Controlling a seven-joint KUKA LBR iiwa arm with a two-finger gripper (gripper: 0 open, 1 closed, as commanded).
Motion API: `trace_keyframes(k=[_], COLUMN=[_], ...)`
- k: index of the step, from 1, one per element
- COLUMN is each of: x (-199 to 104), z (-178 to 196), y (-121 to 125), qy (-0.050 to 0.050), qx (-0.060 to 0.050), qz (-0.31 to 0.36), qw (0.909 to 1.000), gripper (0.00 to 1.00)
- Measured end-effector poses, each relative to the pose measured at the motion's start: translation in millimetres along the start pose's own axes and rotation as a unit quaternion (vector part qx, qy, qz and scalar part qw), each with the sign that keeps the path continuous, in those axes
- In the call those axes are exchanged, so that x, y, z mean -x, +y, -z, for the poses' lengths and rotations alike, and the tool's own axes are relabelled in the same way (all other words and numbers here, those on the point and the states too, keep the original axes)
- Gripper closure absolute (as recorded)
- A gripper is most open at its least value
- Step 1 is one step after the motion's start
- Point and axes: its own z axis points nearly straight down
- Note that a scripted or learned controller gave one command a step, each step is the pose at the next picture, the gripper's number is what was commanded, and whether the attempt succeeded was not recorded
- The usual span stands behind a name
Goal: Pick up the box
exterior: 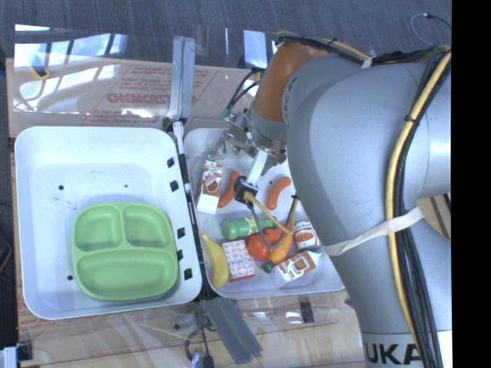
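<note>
A: Status of arm (368,129)?

B: Grey KUKA arm w/ orange band (280,67) reaches in from the right, over the right bin (331,284). Gripper (247,188) hangs low over the bin's upper-middle area, above the toy food. Finger spacing: cannot tell, since the tip is dark and small against the clutter. Nothing seen between the fingers.

A: Box location?

B: Several small cartons in the right bin. One box (211,184), white w/ orange-red print, lies along the bin's left wall, just left of the gripper tip. A 2nd carton (238,259) lies near the front, beside the banana (215,261). A 3rd (295,266) at front right, tilted. A 4th (306,236) sits partly under the arm.

A: Other contents?

B: Green item (239,227) mid-bin; red tomato-like piece (258,247); carrot (281,247); sausage-shaped piece (278,191) near the arm. Items crowd together, many touching.

A: Left bin?

B: Left bin (46,159) holds a green divided plate (123,250), 3 compartments, set toward the front. Bins sit side by side, divider (182,182) between.
</note>
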Motion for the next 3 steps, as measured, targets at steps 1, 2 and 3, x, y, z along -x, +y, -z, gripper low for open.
trace_keyframes(k=[1, 2, 3], x=[-1.9, -33.2, -91.8], z=[9.8, 99.7, 159.3], y=[-1.1, -95.4, -180.2], qy=[-0.001, 0.0, -0.001], qx=[-0.002, -0.001, 0.0], qz=[0.005, 0.033, 0.108], qw=[1.0, 0.9994, 0.9941], gripper=[1.0, 1.0, 1.0])
